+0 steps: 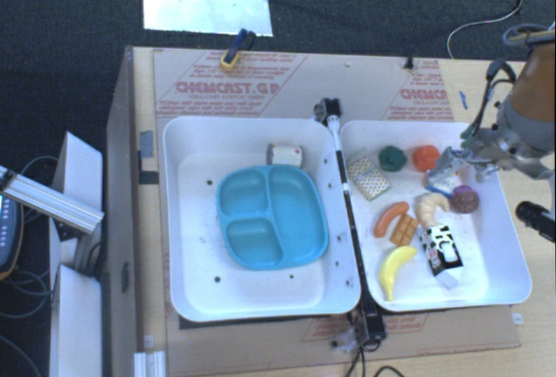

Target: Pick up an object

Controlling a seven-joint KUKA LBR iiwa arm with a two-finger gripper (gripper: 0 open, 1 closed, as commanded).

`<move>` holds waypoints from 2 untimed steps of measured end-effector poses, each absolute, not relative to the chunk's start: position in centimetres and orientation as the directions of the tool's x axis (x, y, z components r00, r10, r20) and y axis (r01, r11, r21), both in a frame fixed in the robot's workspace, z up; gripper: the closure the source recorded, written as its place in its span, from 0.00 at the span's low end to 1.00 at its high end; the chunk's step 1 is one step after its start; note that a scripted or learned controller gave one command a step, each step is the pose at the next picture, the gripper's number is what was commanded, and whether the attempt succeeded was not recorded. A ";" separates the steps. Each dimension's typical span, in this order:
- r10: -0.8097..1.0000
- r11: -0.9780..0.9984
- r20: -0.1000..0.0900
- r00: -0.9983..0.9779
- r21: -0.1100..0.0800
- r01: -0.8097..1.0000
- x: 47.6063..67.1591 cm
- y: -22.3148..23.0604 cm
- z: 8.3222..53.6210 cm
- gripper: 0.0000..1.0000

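My gripper (pixel 453 165) hangs low over the far right part of the right bin (pixel 508 267), coming in from the right edge. It is just above a small pale blue-white item (pixel 440 185), between an orange-red ball (pixel 425 157) and a purple ball (pixel 466 199). Nothing is visibly lifted. Close by lie a cream croissant shape (pixel 429 209), a green lump (pixel 393 158), a patterned packet (pixel 368 177), an orange sausage (pixel 390 217), a brown cracker (pixel 403 231), a yellow banana (pixel 395 269) and a black-and-white carton (pixel 443 251).
The left bin (pixel 193 193) holds a blue divided plate (pixel 271 217) and a small white cylinder (pixel 284 155) at its far side. A black-handled tool (pixel 335 149) lies along the rim between the bins. A yellow clamp (pixel 233 54) sits on the board's far edge.
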State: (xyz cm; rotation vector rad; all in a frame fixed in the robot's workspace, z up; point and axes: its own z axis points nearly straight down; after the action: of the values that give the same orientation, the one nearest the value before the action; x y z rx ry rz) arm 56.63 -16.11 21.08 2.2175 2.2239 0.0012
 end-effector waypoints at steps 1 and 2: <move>1.000 0.003 -0.001 -0.003 0.010 1.000 60.2 -12.0 8.9 0.00; 1.000 0.003 -0.002 -0.003 0.008 1.000 67.1 -11.8 8.8 0.00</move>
State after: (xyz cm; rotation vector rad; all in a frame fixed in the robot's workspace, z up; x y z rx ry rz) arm 67.08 -11.80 8.79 2.2124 2.2199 0.0067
